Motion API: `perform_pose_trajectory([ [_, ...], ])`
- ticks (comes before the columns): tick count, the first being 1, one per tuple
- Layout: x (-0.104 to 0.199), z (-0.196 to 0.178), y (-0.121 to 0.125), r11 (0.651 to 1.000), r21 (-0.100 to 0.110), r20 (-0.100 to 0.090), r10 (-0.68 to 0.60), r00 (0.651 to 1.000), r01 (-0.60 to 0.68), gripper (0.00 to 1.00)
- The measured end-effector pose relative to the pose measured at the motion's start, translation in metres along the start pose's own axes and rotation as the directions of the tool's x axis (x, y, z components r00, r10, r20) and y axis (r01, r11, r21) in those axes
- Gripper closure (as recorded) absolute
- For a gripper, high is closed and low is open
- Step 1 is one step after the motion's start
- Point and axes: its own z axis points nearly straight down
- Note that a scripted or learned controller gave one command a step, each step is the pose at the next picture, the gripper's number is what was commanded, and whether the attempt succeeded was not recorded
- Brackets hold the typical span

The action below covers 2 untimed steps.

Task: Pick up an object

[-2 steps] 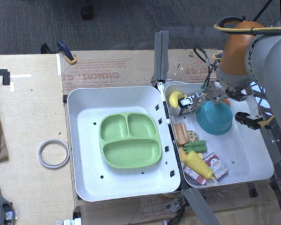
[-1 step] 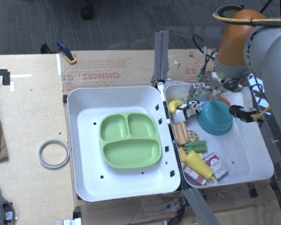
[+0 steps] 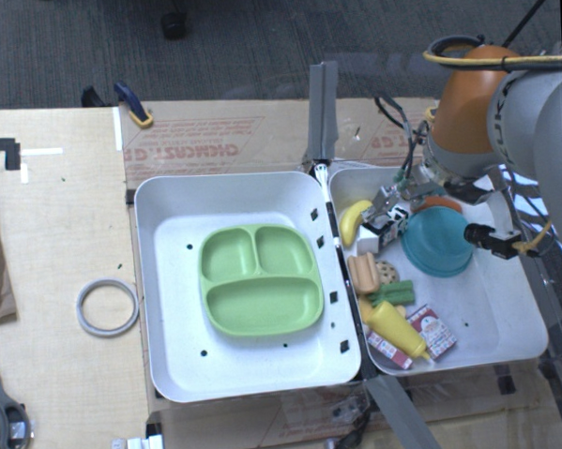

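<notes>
Camera view: two white bins sit side by side on the bench. The left bin [image 3: 163, 300] holds a green divided plate [image 3: 261, 279], lying flat near its middle. The right bin [image 3: 512, 329] holds a heap of small things along its left wall. A yellow banana [image 3: 353, 221] lies at the top of that row, curved, close to the wall between the bins. Below it is a tan hot-dog toy [image 3: 363, 273], with a small cookie-like piece [image 3: 388, 272] just beside it on the right. Under these lies a green piece [image 3: 390, 294], then a yellow bottle [image 3: 395, 329] lying on its side, slanted toward the bin's near edge. A red and white packet [image 3: 430, 331] lies touching the bottle on its right. A teal bowl [image 3: 438, 240] rests further right, in the upper middle of the bin.

The arm [image 3: 529, 112] comes in from the right, its orange band [image 3: 467, 106] above the wrist, and bends down into the right bin. The gripper [image 3: 386, 215] sits low in the bin's upper left part, between the banana and the bowl, just beside both. Its dark parts are tangled in view with cables, and I cannot tell how its claw stands, nor whether anything is in it.

On the bench left of the bins lies a grey ring [image 3: 108, 306]. A blue clamp [image 3: 134, 104] lies at the far edge of the cardboard sheet [image 3: 211, 143] behind the left bin.
</notes>
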Motion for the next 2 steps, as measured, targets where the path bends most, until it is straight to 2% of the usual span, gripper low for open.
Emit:
perform_pose_trajectory([
  [1, 0.000, 0.012, -0.008, 1.000, 0.024, -0.004, 0.001, 1.000, -0.001, 0.00],
  [2, 0.017, 0.015, -0.022, 0.974, 0.032, 0.000, 0.226, 0.974, -0.226, 0.00],
])
